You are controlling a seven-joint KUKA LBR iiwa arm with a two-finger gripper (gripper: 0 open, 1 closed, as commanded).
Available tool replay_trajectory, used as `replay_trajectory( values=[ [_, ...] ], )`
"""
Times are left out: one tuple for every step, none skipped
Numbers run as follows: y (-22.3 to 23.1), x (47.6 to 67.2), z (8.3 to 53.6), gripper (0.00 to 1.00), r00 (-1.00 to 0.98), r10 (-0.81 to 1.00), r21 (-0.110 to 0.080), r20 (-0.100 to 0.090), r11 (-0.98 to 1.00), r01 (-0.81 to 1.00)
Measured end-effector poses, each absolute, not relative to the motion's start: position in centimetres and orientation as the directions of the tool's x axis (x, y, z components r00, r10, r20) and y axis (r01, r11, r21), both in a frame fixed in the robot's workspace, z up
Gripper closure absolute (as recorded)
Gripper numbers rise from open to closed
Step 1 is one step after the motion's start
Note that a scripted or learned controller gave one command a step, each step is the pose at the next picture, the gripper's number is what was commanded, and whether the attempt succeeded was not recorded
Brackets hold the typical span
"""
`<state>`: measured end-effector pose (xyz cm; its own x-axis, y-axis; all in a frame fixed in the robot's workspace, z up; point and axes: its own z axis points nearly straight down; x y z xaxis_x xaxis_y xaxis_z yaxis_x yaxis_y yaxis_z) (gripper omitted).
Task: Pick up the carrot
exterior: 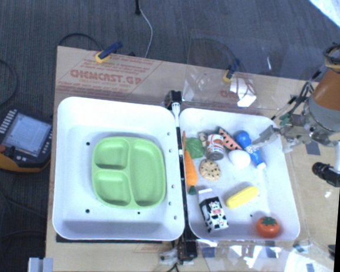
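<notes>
Right bin (289, 190) holds your carrot (189, 168) against its left wall, probably light, stiff and smooth plastic, so grasp its thick middle; whether the hand (288, 132) is clenched, you cannot tell.

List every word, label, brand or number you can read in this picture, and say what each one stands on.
"CHEMCAST GP" in red print: on the brown board under the bins, behind the left bin.
Label on the small can in the right bin: too small to read.
Screen of the handheld pendant on the floor: blurred, unreadable.
Black-and-white carton: no legible text.
</notes>
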<state>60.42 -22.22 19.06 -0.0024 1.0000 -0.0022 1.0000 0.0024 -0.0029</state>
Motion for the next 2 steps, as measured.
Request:
replay_trajectory(
  values=[
    [-22.3, 67.1, 30.5, 0.0, -0.081, 0.997, 0.013, -0.01, 0.081, 0.997],
    [-17.4, 61.9, 15.2, 0.0, -0.183, 0.983, -0.017, 0.006, 0.183, 0.983]
  ],
)
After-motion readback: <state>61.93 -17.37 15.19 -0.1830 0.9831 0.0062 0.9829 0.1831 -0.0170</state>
